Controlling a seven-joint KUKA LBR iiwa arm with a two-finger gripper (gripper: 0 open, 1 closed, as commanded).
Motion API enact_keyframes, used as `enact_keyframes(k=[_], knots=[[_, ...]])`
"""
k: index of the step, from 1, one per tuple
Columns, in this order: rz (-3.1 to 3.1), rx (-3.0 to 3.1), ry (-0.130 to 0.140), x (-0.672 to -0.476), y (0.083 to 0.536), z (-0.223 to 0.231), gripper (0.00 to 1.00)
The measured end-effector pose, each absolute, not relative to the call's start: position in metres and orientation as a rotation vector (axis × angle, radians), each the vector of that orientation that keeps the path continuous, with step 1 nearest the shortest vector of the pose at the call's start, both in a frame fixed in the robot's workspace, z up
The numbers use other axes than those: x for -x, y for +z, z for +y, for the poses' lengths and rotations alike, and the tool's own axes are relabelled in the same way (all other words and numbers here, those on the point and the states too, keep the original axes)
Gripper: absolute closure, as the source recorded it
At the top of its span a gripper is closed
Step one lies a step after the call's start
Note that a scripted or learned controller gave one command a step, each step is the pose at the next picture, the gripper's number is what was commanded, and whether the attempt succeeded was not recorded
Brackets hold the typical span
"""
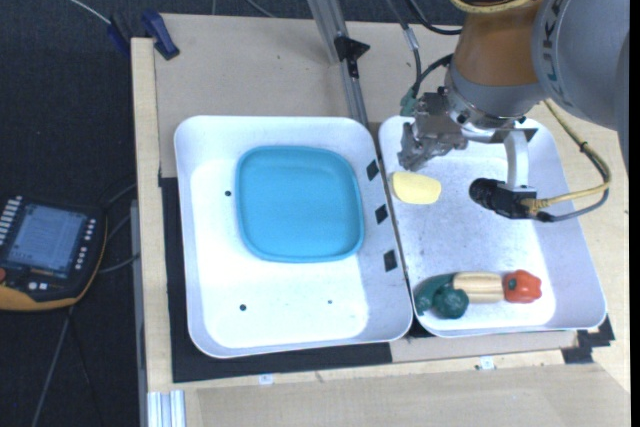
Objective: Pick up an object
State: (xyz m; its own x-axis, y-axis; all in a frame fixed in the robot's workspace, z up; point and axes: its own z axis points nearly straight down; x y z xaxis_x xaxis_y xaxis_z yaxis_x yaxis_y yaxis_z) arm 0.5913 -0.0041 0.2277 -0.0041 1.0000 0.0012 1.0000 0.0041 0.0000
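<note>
Objects lie in the right bin [585, 270]: near its front edge, a dark green lump [441, 298], a tan stick [478, 287] and a red round piece [521, 286] touch in a row. Farther back sits a smooth pale yellow piece [416, 188]. The gripper [418, 152] hangs just behind it, pointing down, holding nothing; I cannot tell how open it is. A smooth blue square plate [298, 203] fills the left bin [205, 245].

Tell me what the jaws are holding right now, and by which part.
Cannot be told. The gripper hangs just above the pale yellow object in the right bin, with no object visibly between its jaws.
</note>
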Motion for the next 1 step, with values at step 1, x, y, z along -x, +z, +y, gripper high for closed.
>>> enact_keyframes(k=[1], knots=[[-2.227,2.215,-0.003,-0.5626,0.2351,0.0489,1.0]])
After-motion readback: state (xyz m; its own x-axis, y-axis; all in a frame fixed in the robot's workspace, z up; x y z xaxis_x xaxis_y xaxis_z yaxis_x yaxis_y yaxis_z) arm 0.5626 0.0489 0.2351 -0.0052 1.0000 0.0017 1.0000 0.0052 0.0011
